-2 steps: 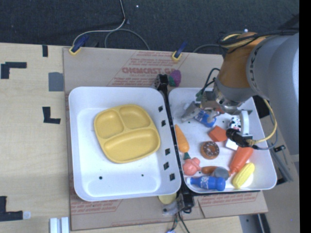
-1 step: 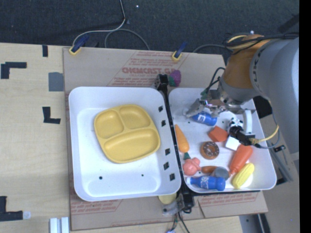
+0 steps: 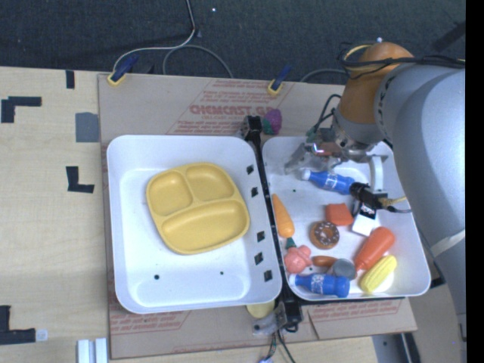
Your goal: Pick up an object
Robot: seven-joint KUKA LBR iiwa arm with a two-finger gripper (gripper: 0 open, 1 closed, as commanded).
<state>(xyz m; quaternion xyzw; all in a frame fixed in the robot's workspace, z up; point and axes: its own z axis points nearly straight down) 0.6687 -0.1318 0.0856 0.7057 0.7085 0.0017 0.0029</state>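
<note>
Nearest the camera, along the front wall of the right bin (image 3: 420,278), lie a blue bottle (image 3: 323,284), a yellow corn cob (image 3: 380,273) and an orange-red bottle (image 3: 373,248). They lie packed against each other, which judged from here would leave little room for fingers to close round any one of them.

Behind them lie a pink piece (image 3: 297,259), a brown doughnut (image 3: 326,235), a small orange block (image 3: 339,215) and a carrot (image 3: 282,216) close to the divider between the bins.

Further back a second blue bottle (image 3: 330,181) lies on its side with open floor to its left; it appears the likeliest target.

The gripper (image 3: 327,148) hangs just above and behind that bottle, low over the back of the right bin. Nothing is visible between its fingers; whether they are apart or together cannot be told.

The left bin (image 3: 121,203) holds a yellow divided plate (image 3: 198,207), flat and well apart from the arm
</note>
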